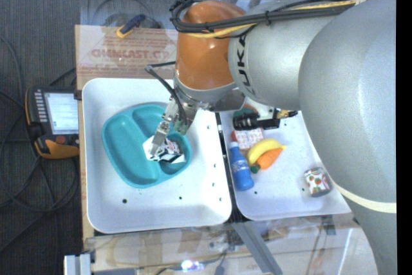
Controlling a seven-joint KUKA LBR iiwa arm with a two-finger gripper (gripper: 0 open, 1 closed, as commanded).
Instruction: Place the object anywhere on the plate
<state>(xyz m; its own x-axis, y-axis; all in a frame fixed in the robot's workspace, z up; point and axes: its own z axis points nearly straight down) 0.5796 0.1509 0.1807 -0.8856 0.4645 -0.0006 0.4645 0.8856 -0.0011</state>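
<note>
Two shallow white bins sit side by side on the bench. The left bin holds a teal divided plate. The grey arm reaches in from the right, its orange band above the far edge of this bin.

The gripper points down over the right part of the plate. Directly at its tip is a small crumpled object with a black-and-white pattern. It lies within the plate's outline, at the near right compartment, close to the rim. The gripper touches or nearly touches the top of this object. Whether it is open, or clamped on the object, cannot be told from this angle.

Several things lie in the right bin. A blue bottle lies along its left wall. Just to the right of the bottle, a yellow banana rests against an orange carrot. A red-and-white packet lies on the far side of the bottle. A small can with a red print stands well apart, near the right wall.

Left of the bins, a handheld pendant with a lit screen rests beside the bench. A cardboard sheet with red lettering lies beyond the left bin.
</note>
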